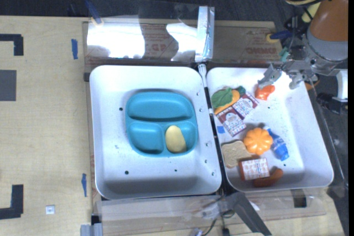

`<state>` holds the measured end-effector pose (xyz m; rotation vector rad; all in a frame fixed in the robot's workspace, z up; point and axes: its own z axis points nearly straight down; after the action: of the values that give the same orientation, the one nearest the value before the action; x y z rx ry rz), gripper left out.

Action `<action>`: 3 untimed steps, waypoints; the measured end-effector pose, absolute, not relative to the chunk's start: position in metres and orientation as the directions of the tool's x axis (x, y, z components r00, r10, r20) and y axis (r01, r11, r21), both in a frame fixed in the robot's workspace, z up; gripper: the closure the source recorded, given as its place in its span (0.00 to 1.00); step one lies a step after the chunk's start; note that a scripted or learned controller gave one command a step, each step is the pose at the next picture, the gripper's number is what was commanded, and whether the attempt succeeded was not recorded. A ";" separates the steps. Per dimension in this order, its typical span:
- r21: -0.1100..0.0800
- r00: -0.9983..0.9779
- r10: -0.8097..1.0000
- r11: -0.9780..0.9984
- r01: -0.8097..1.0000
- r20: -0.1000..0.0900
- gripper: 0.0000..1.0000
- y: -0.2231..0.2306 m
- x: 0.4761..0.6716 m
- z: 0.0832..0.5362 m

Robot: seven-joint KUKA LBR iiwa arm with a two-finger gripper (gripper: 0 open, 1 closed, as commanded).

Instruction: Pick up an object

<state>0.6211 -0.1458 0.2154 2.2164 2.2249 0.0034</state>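
Over the far right corner of the right bin [318,135] the gripper [289,70] hangs on the arm [330,25], its grey metal fingers [272,72] spread a little and pointing down toward a small orange-red piece [265,91] that lies just beneath and to the left of them. Nothing sits between the fingers, so I judge the tool empty; whether it touches that piece I cannot tell. The rest of the loose things crowd the left half of this bin: a green leafy toy [222,98] near the far left corner, two red-and-white packets [237,113] beside it, an orange pumpkin [258,141] at the middle, a blue wrapper [280,150] just to its right, a slice of bread [233,152] against the left wall, and a red box [254,168] by the near edge. The orange-red piece lies apart from that cluster, which likely makes it the easier target. At the middle of the left bin [105,119] sits a blue tray [149,113] with a yellow egg [175,139] in its near right compartment, apparently a place for things lifted across.
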 end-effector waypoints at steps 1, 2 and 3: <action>-0.007 0.026 1.000 -0.026 1.000 0.001 0.00 -0.155 0.618 0.170; 0.007 0.034 0.999 -0.034 0.999 0.000 0.00 -0.122 0.657 0.130; 0.007 0.143 0.990 -0.143 0.990 0.002 0.00 -0.069 0.662 0.188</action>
<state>0.6616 -0.0689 0.1879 2.3722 2.0533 0.0091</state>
